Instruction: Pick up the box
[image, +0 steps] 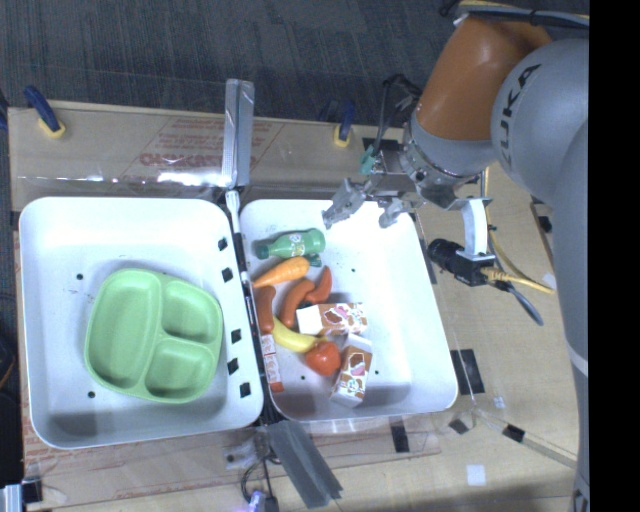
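Note:
Two small cartons lie in the right bin (420, 330): one box (332, 319) on its side near the middle, white with red print, and a second box (353, 372) toward the front edge. My gripper (364, 206) hangs over the bin's back rim, well behind both boxes, with its two fingers spread apart and nothing between them. The grey arm with its orange band reaches in from the upper right.
Around the boxes lie a green bottle (290, 243), a carrot (281, 271), sausages (305, 293), a banana (292, 338) and a tomato (323, 357). The left bin (60, 230) holds a green divided plate (153, 334). A metal divider (238, 130) stands between the bins.

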